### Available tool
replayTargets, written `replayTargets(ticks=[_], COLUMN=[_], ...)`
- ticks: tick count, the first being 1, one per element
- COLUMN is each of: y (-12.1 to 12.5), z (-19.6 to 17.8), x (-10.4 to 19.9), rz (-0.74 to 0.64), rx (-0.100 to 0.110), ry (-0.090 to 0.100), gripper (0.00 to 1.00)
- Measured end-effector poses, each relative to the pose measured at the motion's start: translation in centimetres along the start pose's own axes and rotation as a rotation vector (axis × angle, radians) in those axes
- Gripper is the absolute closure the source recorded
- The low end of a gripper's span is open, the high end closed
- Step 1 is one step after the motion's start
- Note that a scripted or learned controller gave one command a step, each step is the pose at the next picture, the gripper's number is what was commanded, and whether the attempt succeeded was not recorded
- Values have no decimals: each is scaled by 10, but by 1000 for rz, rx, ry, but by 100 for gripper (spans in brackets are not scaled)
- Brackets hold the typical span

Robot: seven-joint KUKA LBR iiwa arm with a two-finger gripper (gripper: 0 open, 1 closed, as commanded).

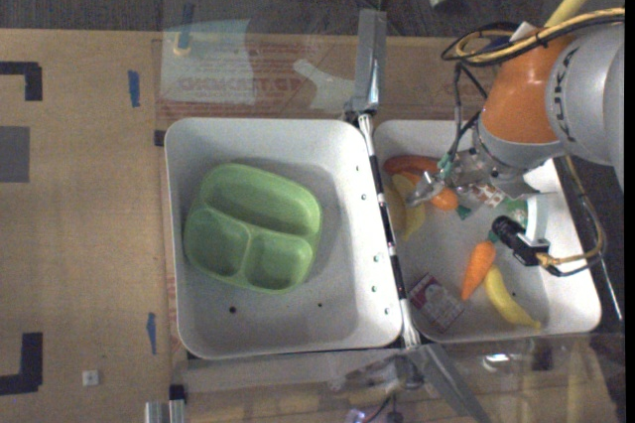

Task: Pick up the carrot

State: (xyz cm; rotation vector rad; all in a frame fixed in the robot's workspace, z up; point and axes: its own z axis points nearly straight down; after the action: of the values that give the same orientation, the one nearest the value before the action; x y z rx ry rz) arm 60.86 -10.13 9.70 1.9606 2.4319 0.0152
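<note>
Camera view shows the gripper (437,191) low in the right bin (575,307), over small orange and red items near its left wall; whether the jaws are open or closed cannot be told. The carrot (478,269) lies apart, tilted, beside a banana (508,297). A good grasp would centre over the carrot's middle, jaws across its width, clear of the banana.

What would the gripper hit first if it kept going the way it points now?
The gripper points left across the right bin. First in its line looks to be the yellow and red toys by that bin's left wall, not the carrot, which lies below and to its right. Depth is unclear.
</note>
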Motion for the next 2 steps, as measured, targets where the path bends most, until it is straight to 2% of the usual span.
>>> replayTargets(ticks=[1,2], y=[0,-14], z=[-10,2], x=[-2,-10], rz=[5,165], rx=[-4,-1], ry=[-1,7], gripper=[100,100])
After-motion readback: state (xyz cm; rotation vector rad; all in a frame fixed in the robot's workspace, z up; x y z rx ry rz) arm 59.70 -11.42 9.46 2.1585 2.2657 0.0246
